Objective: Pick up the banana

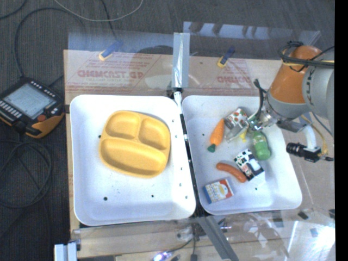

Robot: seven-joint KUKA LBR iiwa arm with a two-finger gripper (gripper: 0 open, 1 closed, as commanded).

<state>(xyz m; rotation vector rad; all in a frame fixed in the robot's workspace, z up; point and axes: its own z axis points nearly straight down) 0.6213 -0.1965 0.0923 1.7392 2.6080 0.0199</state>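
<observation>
While lowered into the right bin [284, 192], the gripper [254, 123] was seen just above a green bottle [261, 146]; its state could not be told

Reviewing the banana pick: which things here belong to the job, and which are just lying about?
Job:
gripper, low over the right bin.

Lying about, none looking like a banana:
carrot
sausage
green bottle
cow-print carton
small box
yellow divided plate in the left bin

A robotics lab: bench with white bins [81, 162], teach pendant [30, 106] and cables [22, 167] on carpet
</observation>
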